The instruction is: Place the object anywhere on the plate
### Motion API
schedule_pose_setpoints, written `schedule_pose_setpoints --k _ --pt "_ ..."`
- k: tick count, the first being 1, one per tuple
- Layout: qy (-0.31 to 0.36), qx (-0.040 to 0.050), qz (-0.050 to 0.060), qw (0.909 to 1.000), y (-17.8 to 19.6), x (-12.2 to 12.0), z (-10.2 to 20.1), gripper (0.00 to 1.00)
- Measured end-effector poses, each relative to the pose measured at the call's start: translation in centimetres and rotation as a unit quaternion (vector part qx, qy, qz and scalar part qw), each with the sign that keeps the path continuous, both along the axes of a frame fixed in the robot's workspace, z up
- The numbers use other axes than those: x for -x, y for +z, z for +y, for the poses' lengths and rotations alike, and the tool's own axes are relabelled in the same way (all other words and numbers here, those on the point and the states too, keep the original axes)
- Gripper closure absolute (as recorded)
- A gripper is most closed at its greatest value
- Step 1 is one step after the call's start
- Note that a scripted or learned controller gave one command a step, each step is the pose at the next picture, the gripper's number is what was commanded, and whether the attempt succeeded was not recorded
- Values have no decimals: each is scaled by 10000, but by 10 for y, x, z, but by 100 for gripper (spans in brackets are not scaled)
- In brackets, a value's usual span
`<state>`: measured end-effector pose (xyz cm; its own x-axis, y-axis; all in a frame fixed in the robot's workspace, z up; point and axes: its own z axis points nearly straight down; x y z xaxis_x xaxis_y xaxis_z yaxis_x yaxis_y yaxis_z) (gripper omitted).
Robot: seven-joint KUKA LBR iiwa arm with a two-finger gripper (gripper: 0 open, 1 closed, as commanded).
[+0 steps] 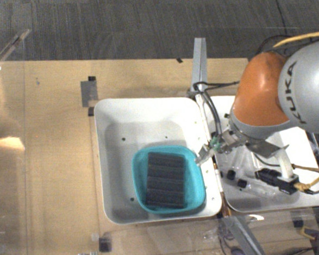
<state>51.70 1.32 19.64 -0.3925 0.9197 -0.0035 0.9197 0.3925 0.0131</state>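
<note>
A teal plate (139,177) with rounded corners sits in the front right part of the left bin (115,154). A dark, ridged rectangular object (165,179) lies flat on the plate, near its middle. My gripper (233,156) hangs under the orange-banded wrist (258,95), over the left edge of the right bin (305,141). It is just right of the plate and apart from the dark object. The wrist and cables hide most of the gripper.
The wall between the two bins (209,142) runs just left of the gripper. A grey post (199,61) stands behind the bins. Black connectors and a yellow cable (286,183) hang over the right bin. Wooden bench (43,176) lies to the left.
</note>
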Motion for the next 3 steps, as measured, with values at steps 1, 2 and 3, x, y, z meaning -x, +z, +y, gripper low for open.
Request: schedule_pose_setpoints --k 1,2,3 --pt "10 -5 -34 10000 11 -2 1 100" --pt "476 7 38 9989 -11 19 35 100" --pt "473 7 37 9989 -11 19 35 0"
